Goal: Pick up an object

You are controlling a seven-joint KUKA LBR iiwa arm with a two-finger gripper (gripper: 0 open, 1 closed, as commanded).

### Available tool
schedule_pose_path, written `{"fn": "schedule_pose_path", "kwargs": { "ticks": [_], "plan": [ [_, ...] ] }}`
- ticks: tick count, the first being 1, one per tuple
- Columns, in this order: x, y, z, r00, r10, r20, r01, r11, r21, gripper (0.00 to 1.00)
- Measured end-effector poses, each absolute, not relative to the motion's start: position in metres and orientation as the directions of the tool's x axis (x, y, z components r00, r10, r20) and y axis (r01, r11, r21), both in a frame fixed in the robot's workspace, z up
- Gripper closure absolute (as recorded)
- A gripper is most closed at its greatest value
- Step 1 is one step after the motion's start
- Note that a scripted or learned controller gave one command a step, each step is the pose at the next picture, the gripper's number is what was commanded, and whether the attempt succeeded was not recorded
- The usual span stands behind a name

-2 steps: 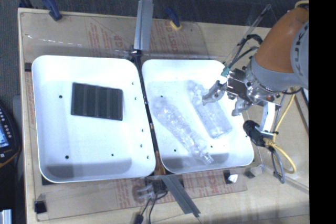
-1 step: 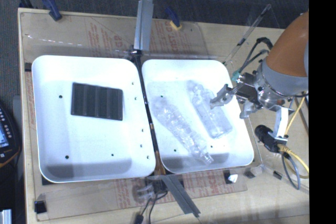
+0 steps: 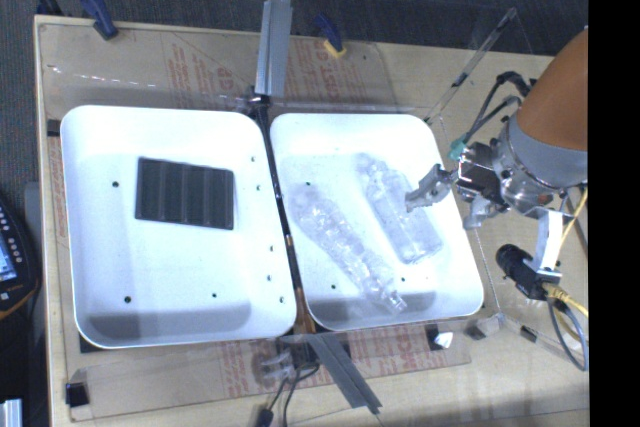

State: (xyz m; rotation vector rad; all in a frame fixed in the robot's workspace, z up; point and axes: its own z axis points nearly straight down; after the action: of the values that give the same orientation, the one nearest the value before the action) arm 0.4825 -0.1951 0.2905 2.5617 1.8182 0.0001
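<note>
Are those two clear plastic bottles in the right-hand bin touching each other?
Cannot tell. In the camera view the upper bottle and the lower bottle lie side by side in the right bin, very close, but their transparent edges blur together, hiding any gap or contact.

You see the arm (image 3: pixel 560 105) as a thick rounded body — an orange band over a grey collar just above the wrist. Below that collar you get a cluster of silver metal parts and brackets, with thin black cables looping off the top. A small teal fitting sits on the wrist's far edge. The gripper (image 3: pixel 428 190) is grey metal. A black cylindrical piece hangs under the wrist — a yellow-tipped cable trails beside it.
</note>
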Motion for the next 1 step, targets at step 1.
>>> {"fn": "schedule_pose_path", "kwargs": {
  "ticks": [1],
  "plan": [
    [0.4785,-0.2013,0.2997,0.257,0.966,-0.002,0.966,-0.257,0.002,0.00]
  ]
}}
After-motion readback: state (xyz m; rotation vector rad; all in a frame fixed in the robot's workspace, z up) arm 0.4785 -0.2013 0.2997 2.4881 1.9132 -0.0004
